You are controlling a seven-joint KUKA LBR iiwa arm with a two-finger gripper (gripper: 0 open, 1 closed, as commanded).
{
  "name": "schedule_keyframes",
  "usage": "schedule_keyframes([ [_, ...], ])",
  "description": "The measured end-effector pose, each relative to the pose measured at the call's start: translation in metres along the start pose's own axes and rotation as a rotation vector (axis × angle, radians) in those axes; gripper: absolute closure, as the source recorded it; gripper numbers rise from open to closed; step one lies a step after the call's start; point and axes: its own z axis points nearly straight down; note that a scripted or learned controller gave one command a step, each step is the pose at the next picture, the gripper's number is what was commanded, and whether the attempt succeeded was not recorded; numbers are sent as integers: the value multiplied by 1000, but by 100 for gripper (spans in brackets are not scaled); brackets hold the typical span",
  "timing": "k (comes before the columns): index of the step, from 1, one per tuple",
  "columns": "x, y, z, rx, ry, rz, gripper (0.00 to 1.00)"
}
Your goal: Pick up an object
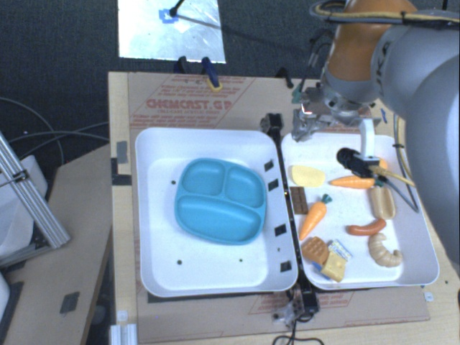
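My gripper hangs over the back left corner of the right bin, above the bin floor. It is behind a pale yellow slice and holds nothing that I can see. In the same bin lie two orange carrots, one lying crosswise and one slanted. With them are a brown chocolate bar, a hot dog bun, a red sausage, a croissant, a brown cracker and a yellow cheese piece.
The left bin bears a blue divided plate. Between the bins runs a dark divider. The grey arm with its orange band fills the upper right. A cardboard sheet lies under both bins.
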Motion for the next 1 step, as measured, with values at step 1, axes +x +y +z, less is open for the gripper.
schedule_keyframes([
  [1, 16, 0, -8, 2, -1, 1, 100],
])
